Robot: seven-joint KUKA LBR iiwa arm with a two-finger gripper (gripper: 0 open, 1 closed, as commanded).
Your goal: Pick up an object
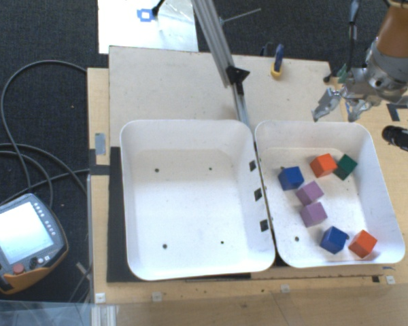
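Note:
The right bin (377,160) holds several small cubes. An orange one (323,165) and a dark green one (345,166) lie near its far wall. Beside them are a blue cube (291,178) and two purple cubes (309,193) (313,213). Another blue cube (334,239) and an orange cube (362,243) lie near the front right corner. My gripper (340,109) hangs above the far rim of the right bin, its two fingers spread apart with nothing between them. It is well clear of all the cubes.
The left bin (132,182) stands beside the right one. A slanted metal pole (217,43) crosses the bench at the back. A blue and yellow clamp (277,61) sits on the bench. A teach pendant (20,240) and cables lie on the floor at left.

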